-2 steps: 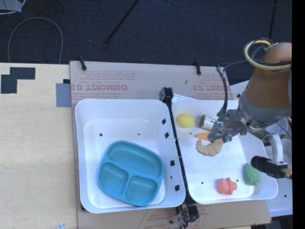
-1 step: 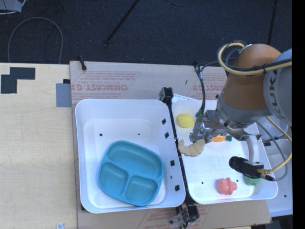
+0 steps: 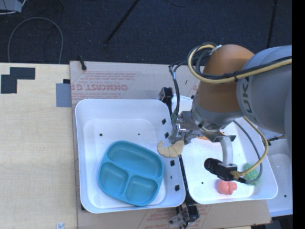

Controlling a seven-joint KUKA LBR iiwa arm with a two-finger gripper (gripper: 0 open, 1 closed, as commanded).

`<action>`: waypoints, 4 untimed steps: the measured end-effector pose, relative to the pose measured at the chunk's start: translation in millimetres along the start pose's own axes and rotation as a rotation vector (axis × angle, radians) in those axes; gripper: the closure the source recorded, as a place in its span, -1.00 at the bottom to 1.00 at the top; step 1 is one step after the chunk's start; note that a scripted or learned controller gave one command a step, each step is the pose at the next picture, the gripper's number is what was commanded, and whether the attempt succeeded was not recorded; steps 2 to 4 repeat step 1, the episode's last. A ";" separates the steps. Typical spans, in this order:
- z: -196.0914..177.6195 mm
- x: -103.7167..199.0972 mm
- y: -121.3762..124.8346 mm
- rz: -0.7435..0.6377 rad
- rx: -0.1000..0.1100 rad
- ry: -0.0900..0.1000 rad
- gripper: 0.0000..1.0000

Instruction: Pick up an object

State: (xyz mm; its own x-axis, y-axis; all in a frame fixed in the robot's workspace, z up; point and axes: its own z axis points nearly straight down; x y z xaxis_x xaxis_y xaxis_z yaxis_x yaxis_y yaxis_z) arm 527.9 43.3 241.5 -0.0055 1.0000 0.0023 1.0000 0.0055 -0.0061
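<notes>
The pincer (image 3: 177,138) hangs over the wall between the bins, with a tan croissant (image 3: 170,149) just below its tips; whether it grips is unclear. Seemingly the grasping step; next, a lift would test the hold.

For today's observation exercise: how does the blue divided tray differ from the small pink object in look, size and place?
The blue divided tray is far larger than the pink object. The tray is flat with three compartments; the pink object is a small rounded lump. The tray lies in the left bin, while the pink object lies in the right bin, near its front edge. Both rest on a white bin floor.
</notes>
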 end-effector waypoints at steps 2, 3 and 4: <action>-0.5 61.6 2.2 0.000 -0.002 -0.001 1.00; -0.5 61.6 2.2 0.000 -0.002 -0.001 1.00; -0.5 61.6 2.2 0.000 -0.002 -0.001 1.00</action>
